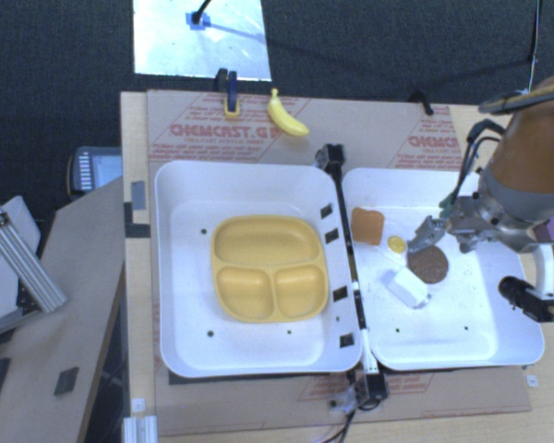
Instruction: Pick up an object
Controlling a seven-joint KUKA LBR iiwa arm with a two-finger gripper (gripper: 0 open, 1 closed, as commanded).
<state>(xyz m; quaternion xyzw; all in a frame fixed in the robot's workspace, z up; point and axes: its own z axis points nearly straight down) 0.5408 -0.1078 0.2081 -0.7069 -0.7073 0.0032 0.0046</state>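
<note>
— In the right bin (522,340), nothing lifted yet. Tool (428,236) low over the cluster, beside the brown disc (429,265) and just above it in the view.

— Holding anything?

— Nothing seen between the fingers. Open or closed, cannot tell; too small and dark against the wrist.

— So, the grasp and the lift left to do?

— By the look of it, yes. All four pieces flat on the bin floor: orange-brown block (367,226) toward the divider, small yellow piece (397,245) beside it, brown disc in the middle, white block (407,288) nearer the front.

— Likeliest target?

— Probably the disc, being nearest the tool. Round, dark brown, low and flat, speckled surface; touching or nearly touching the white block at its lower left edge. Little height to grip, so a hard pick, at a guess.

— And the left bin (180,340)?

— Yellow divided tray (266,268), untouched. Banana (286,116) up on the tabletop (369,123), well apart.
</note>
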